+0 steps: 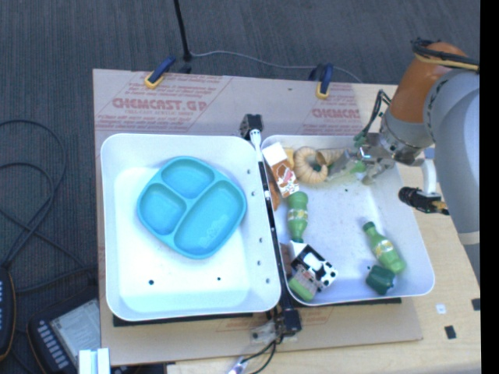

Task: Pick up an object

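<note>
A grey arm [456, 131] with an orange band is seen reaching in from the right over a cardboard-covered tabletop [156, 107], where two shallow white bins sit side by side. Its pincer [366, 160] is lowered at the far edge of the right bin [413, 287], just beside a tan ring-shaped toy [312, 164]; whether the pincer is released or clenched cannot be told, as its tips are blurred against the clutter, and nothing is clearly seen held.

The right bin is shown holding the loose objects: a small printed carton [281, 174] against the dividing wall, a green bottle [297, 215] near the middle, a second green bottle [383, 249] by the right wall with a dark green cap-like piece [380, 280] just beside it, and a black-and-white cow-patterned toy [316, 269] at the near left corner (a green item is partly hidden under it).

The left bin [125, 287] is occupied by a blue three-compartment plate [192, 206], lying flat and well apart from the pincer.
</note>
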{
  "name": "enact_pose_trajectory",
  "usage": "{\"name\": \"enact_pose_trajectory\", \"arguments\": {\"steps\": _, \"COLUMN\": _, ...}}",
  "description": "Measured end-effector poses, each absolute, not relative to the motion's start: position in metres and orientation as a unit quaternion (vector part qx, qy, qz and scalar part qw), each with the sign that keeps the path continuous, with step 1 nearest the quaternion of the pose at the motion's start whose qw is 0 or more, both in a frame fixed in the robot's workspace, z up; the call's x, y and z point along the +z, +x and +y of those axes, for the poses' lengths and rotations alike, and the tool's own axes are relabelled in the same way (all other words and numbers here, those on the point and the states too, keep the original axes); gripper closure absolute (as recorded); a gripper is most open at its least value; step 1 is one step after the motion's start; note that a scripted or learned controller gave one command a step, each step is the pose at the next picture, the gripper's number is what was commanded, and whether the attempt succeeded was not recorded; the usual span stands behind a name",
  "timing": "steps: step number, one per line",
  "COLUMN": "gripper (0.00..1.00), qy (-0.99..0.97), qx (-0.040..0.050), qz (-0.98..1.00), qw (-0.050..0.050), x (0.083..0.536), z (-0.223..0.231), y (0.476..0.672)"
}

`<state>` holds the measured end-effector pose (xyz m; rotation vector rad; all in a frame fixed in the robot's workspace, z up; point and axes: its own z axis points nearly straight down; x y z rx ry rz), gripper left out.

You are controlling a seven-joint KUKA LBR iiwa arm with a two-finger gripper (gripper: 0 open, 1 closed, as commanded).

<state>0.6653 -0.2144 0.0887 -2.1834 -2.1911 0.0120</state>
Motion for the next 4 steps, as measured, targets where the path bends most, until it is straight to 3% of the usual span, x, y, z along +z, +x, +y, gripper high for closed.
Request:
{"name": "enact_pose_trajectory", "arguments": {"steps": 1, "gripper": 0.00, "qy": -0.704, "qx": -0.0097, "qz": -0.711, "qw": -0.001, "x": 0.092, "z": -0.214, "y": 0.591}}
{"name": "enact_pose_trajectory", "arguments": {"steps": 2, "gripper": 0.00, "qy": -0.702, "qx": -0.0114, "qz": -0.712, "qw": -0.004, "x": 0.093, "z": -0.214, "y": 0.540}}
{"name": "enact_pose_trajectory", "arguments": {"steps": 3, "gripper": 1.00, "qy": -0.704, "qx": -0.0055, "qz": -0.710, "qw": -0.007, "x": 0.100, "z": -0.220, "y": 0.536}}
{"name": "enact_pose_trajectory", "arguments": {"steps": 4, "gripper": 1.00, "qy": -0.706, "qx": -0.0007, "qz": -0.708, "qw": -0.001, "x": 0.192, "z": -0.131, "y": 0.564}}
